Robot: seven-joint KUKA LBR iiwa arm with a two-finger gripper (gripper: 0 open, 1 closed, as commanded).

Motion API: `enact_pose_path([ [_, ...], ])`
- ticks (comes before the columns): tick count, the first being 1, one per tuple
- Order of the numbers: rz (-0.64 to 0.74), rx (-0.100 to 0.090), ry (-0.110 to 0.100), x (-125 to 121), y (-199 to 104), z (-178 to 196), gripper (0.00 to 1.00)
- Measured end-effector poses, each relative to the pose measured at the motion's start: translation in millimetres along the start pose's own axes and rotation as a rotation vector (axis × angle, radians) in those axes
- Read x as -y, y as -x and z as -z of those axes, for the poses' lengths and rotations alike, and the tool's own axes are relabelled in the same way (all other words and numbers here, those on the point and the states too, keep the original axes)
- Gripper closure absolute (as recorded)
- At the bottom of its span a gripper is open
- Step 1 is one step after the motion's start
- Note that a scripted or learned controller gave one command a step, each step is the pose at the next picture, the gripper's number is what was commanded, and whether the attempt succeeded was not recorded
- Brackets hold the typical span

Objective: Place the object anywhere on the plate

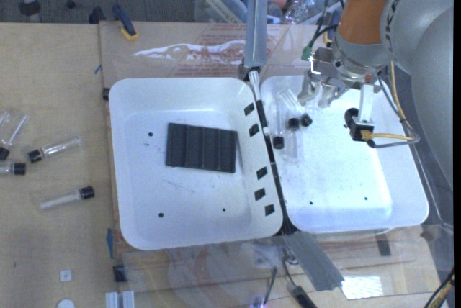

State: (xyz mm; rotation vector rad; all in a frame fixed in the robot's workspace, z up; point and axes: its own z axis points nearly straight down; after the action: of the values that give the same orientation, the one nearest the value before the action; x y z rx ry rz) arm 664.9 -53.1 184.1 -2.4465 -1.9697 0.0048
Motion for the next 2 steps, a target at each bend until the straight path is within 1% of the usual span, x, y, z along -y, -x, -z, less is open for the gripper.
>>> enact_pose_path([
  [1,-0.113,-0.001,-0.003,86,-103,0,1.0],
  [2,-0.363,0.0,-0.005,93,-166,-56,1.0],
])
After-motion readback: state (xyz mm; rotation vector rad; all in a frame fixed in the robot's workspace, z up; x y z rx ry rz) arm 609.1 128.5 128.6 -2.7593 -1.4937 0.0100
